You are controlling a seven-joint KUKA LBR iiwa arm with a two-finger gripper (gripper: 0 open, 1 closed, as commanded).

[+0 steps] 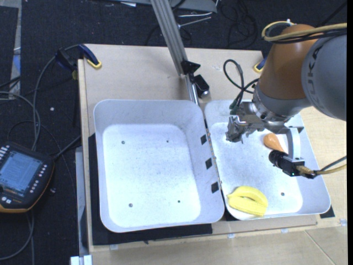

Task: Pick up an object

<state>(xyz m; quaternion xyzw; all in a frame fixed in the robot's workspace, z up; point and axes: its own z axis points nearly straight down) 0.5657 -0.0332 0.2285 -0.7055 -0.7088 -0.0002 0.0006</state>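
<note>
My gripper [235, 135] hangs over the upper left part of the right bin [259, 167], with the grey arm and its orange band above it to the right. A yellow, banana-like object [248, 200] lies at the bin's near edge, well below the gripper. An orange object [274, 141] lies to the gripper's right, partly hidden behind the wrist bracket. I see nothing between the fingers.
The left bin [151, 164] sits beside the right one, sharing a raised middle rim with black clips [209, 162]. A slanted metal pole [174, 37] rises from the bench behind the bins. Cables and a handheld pendant [19, 175] lie on the floor at left.
</note>
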